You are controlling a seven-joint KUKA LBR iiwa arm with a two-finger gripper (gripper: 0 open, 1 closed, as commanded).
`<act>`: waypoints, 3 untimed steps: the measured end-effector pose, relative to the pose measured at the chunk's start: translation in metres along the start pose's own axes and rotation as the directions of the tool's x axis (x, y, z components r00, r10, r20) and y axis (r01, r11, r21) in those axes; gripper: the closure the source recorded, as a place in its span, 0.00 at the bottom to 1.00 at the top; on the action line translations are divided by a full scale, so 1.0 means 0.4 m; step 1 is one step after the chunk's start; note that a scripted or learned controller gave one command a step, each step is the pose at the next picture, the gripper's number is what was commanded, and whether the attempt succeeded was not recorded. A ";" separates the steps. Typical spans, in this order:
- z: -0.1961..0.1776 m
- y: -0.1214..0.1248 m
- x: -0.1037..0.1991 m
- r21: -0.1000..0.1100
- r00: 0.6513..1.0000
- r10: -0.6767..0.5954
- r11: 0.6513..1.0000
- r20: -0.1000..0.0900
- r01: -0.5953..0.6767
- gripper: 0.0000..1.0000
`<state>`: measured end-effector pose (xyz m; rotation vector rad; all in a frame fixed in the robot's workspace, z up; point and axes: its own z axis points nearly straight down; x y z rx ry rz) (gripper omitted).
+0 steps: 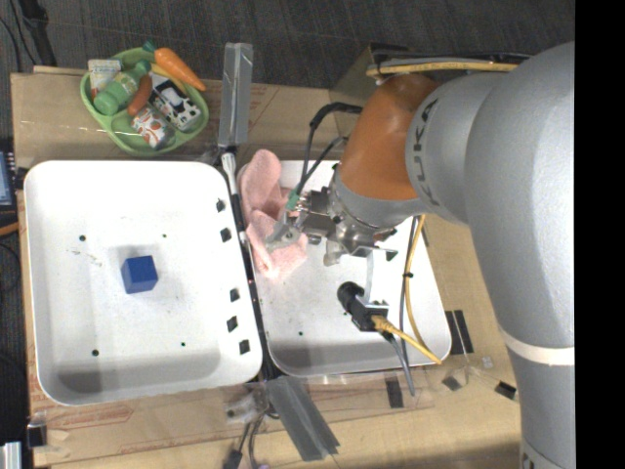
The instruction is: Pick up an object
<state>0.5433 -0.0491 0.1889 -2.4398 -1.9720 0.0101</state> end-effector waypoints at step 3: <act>-0.003 0.153 -0.019 -0.002 0.999 -0.052 0.999 -0.001 0.052 0.00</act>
